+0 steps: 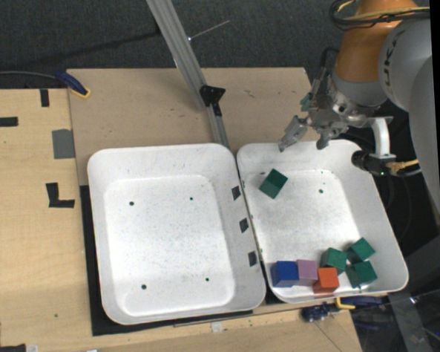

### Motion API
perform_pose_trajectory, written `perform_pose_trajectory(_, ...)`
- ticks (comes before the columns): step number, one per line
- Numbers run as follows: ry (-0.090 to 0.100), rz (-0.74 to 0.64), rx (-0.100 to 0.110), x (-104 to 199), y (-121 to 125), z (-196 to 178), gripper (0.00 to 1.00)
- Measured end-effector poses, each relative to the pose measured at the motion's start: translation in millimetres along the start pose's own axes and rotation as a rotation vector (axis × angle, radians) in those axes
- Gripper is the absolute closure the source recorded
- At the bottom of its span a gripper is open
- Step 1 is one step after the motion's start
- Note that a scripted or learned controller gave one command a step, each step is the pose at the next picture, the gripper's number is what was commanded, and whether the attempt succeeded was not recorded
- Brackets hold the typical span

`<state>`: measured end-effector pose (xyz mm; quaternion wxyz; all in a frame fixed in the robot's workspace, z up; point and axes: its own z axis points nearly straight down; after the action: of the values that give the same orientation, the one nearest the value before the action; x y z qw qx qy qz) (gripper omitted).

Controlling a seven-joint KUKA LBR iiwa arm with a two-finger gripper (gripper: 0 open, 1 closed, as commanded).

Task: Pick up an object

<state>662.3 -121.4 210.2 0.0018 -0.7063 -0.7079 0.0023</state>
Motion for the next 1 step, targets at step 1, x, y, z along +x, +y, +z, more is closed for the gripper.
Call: perform_pose_trajectory(1, 0.0, 0.001, 0.002, 0.0, -2.1, 65.5, 0.0)
